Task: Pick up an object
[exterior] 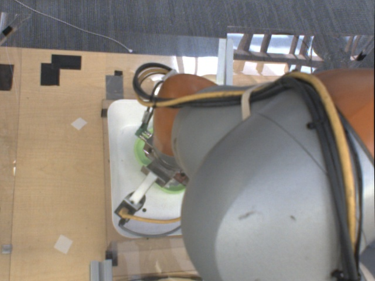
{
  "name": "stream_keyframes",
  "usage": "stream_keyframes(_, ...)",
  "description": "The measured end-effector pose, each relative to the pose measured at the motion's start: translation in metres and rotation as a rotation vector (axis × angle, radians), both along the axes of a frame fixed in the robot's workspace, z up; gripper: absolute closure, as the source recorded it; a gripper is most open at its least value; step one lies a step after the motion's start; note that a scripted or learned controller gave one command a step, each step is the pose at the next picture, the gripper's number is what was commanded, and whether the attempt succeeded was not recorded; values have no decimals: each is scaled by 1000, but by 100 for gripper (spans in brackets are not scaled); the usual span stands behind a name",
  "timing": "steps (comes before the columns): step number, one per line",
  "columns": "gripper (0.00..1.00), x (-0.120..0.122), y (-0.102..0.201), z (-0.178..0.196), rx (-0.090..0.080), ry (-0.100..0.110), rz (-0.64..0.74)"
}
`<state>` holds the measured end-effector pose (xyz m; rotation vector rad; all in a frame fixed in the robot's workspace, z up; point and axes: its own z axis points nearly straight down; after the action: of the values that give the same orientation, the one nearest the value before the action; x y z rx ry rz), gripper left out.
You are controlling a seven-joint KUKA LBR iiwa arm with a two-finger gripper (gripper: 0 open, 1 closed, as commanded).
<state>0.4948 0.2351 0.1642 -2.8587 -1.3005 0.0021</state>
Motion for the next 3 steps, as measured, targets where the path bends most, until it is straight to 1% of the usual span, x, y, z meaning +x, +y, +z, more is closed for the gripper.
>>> stream_keyframes(1,100,-3,0,31,2,-2,-407)
stream_keyframes(2,100,-7,0,55,3,-2,-650)
stream_keyframes(3,100,-8,0,84,0,-3,-87)
